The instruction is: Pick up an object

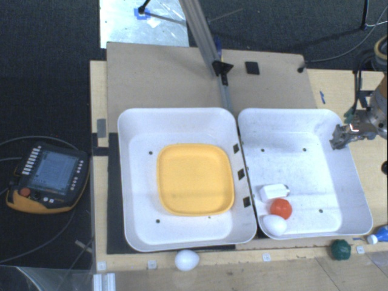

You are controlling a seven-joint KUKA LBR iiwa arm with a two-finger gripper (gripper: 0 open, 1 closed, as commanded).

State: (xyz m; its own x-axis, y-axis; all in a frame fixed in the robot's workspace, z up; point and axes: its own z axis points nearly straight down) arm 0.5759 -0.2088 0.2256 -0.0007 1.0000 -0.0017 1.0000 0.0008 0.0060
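Note:
The right bin (315, 162) holds three things in its near left corner: a small white block (274, 191), an orange-red ball (280, 208) and a white egg-shaped object (274, 225). In the left bin (136, 162) lies a square yellow plate (196, 178). My gripper (341, 138) hangs at the right bin's far right rim, well away from the three objects. Nothing shows between its fingers.
A white egg (187, 259) lies on the bench in front of the left bin. A dark green ball (341, 249) sits off the right bin's near right corner. A teach pendant (47, 181) rests on the floor to the left. A slanted metal pole (203, 29) rises behind the bins.

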